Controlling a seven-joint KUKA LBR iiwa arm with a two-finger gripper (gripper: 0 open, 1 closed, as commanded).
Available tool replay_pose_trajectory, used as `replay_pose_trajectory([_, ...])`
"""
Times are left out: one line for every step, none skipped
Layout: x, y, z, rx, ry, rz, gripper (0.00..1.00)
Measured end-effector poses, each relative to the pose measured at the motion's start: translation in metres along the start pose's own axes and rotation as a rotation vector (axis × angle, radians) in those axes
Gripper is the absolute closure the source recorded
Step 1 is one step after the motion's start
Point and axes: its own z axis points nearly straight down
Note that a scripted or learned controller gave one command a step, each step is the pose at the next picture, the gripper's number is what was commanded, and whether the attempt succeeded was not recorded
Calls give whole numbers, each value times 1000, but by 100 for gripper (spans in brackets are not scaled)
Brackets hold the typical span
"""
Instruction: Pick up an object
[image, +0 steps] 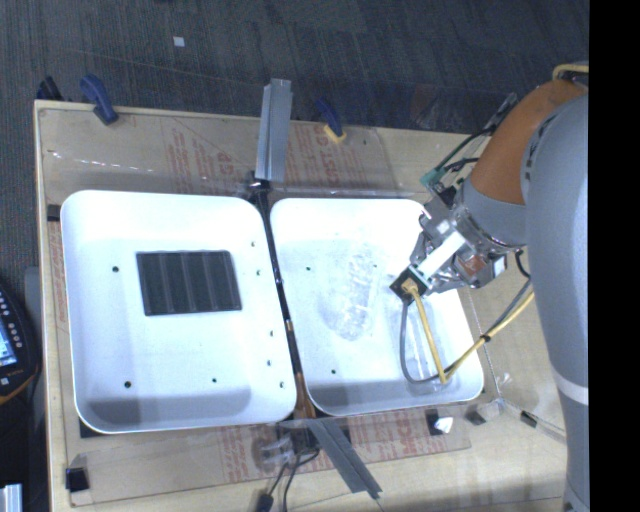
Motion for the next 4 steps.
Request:
replay_pose_trajectory([69,52,74,1,-2,-312,100])
replay_pose_trajectory([71,51,64,4,-3,-321,100])
replay_pose_trajectory([72,49,56,7,-4,-332,100])
replay_pose_trajectory([62,50,146,-16,16,-3,100])
